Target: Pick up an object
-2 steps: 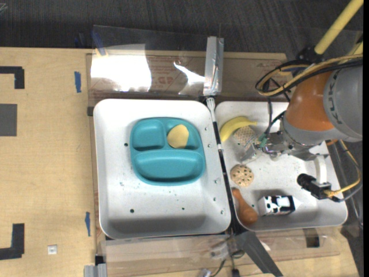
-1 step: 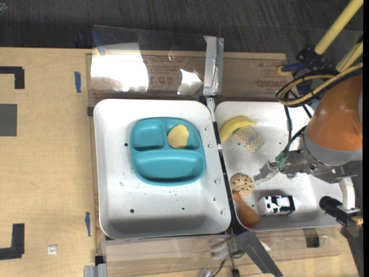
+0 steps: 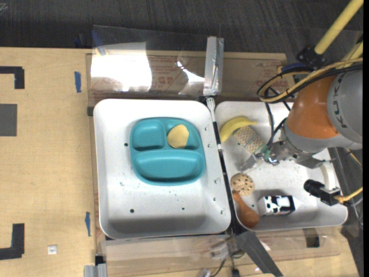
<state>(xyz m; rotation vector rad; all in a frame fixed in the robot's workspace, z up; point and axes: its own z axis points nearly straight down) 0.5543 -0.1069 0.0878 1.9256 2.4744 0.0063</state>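
Starting at your left, the left bin (image 3: 109,172) holds a teal divided tray (image 3: 167,152) with a yellow lemon-like piece (image 3: 178,135) sitting in its upper right compartment. Move across the divider and you find the right bin (image 3: 328,215) with a banana (image 3: 233,126) near its top left corner, a speckled cup-like item (image 3: 248,137) just beside it, a round cookie (image 3: 243,183) lower down, a brown piece (image 3: 247,211) at the bottom left and a black-and-white toy (image 3: 279,204) near the bottom edge. The gripper (image 3: 262,154) is low inside the right bin next to the speckled item, and you cannot tell how its fingers stand.
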